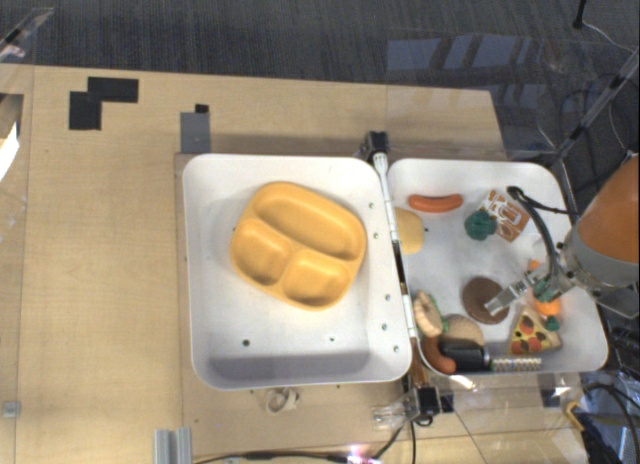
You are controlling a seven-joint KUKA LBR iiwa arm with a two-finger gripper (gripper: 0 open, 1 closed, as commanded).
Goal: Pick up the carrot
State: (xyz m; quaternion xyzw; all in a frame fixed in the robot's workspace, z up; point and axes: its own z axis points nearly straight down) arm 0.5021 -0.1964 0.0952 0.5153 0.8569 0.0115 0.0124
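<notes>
The carrot (pixel 548 302) is a small orange piece with a green top, lying in the right bin (pixel 455 177) near its right wall, just above a pizza slice (pixel 535 336). My gripper (pixel 507 296) reaches in from the right, and its silver tip lies over the edge of a brown disc (pixel 481 295). The carrot sits close behind the tip, against the gripper's body and partly tucked under it. Nothing can be seen held.
The left bin (pixel 210 282) holds a yellow divided plate (pixel 298 243). In the right bin lie a red sausage (pixel 436 203), a green piece (pixel 480 225), an orange-white box (pixel 507 214), a pale yellow piece (pixel 408 231) and a cluster of food toys (pixel 455 337) along the front wall.
</notes>
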